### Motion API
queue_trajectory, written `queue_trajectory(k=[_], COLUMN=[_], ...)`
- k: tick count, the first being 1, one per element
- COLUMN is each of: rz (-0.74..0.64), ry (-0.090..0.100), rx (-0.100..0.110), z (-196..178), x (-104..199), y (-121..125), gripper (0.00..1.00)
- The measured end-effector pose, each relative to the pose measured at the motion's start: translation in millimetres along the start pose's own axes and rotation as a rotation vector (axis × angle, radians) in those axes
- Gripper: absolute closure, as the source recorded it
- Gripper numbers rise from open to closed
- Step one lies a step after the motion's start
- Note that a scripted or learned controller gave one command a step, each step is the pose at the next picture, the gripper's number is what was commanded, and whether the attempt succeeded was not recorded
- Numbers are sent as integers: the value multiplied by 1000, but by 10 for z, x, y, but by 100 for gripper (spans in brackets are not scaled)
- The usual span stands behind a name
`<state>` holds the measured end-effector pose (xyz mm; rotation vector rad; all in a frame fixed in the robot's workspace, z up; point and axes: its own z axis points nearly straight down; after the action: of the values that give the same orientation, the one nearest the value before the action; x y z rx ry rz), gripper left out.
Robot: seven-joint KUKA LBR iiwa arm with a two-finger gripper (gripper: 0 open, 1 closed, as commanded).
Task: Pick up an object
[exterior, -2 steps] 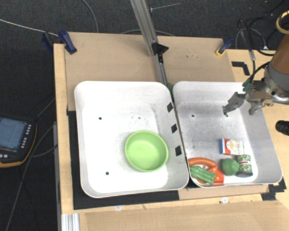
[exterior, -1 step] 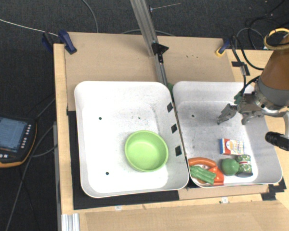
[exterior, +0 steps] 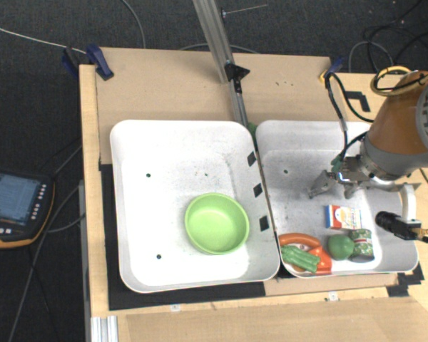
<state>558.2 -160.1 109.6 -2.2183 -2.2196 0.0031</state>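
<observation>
the nearest object to the gripper (exterior: 333,184) is a small red, white and blue carton (exterior: 342,216), boxy and flat-sided, lying in the right bin (exterior: 299,155) just below the fingers; its printing is too small to read. beside it at the bin's near edge sit a round green ball-like thing (exterior: 339,246), a dark green can (exterior: 362,243) with a patterned label that cannot be read, and a white dish (exterior: 294,264) holding orange and green toy vegetables (exterior: 304,254). the claw hangs over bare bin floor with its two metal fingers splayed apart, gripping nothing. the left bin (exterior: 164,162), smooth white plastic with faint speckling, holds a glossy lime-green bowl (exterior: 216,224), round and shallow.
</observation>
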Motion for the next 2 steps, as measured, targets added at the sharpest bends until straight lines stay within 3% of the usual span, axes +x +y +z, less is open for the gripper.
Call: queue_trajectory(k=[1,2], rz=[0,0], ry=[-1,-1], rx=[-3,-5], z=[147,34], x=[3,3], y=[0,4], gripper=[0,100])
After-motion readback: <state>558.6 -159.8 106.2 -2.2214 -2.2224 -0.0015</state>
